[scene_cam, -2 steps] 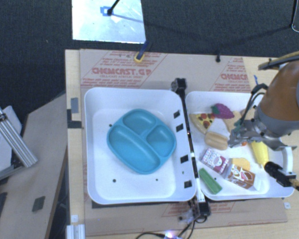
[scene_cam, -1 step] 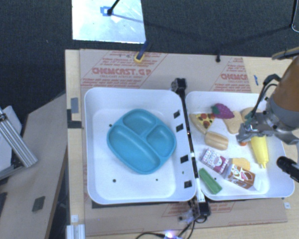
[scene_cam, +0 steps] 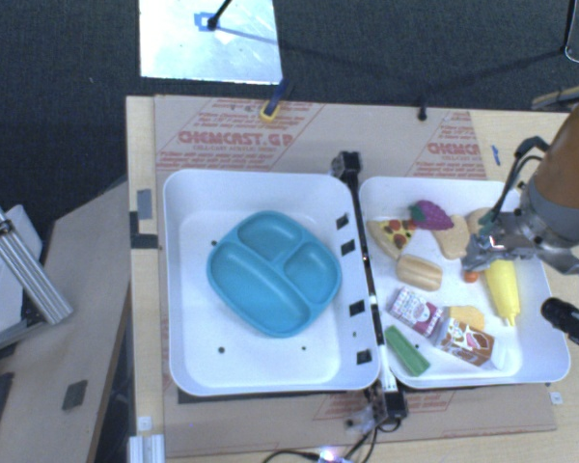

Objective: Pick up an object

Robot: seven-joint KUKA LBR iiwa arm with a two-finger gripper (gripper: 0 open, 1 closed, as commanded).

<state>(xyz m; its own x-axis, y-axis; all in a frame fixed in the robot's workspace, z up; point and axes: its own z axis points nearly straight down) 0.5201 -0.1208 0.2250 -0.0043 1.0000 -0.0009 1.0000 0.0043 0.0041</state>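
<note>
Hand [scene_cam: 484, 249]: low over the right bin [scene_cam: 550, 355], near its upper right part, reaching in from the right; whether its fingers are apart or together I cannot tell, since the wrist hides them from above.
Held: nothing shows between the fingers.
Nearest thing: a corn cob [scene_cam: 503, 290], lying just below and slightly right of the hand, its top end touching or nearly under the fingertips.
Corn axis: long axis runs roughly up-down in the view, tilted a little; a grip would likely need to close across it, side to side.
Small orange piece [scene_cam: 472, 276]: just beside the hand's lower left edge, touching or nearly touching the corn's top.
Other candidates: bread roll [scene_cam: 420, 273] to the hand's left, grapes [scene_cam: 431, 215] and pizza slice [scene_cam: 392, 231] up-left, red packet [scene_cam: 413, 309], brown packet [scene_cam: 465, 339] and green block [scene_cam: 405, 349] further down-left.
Left bin [scene_cam: 188, 355]: holds a blue tray [scene_cam: 273, 273], well apart from the hand.
Judgement: the corn looks the likeliest target; the move turns on a short shift downward in the view along its length.
</note>
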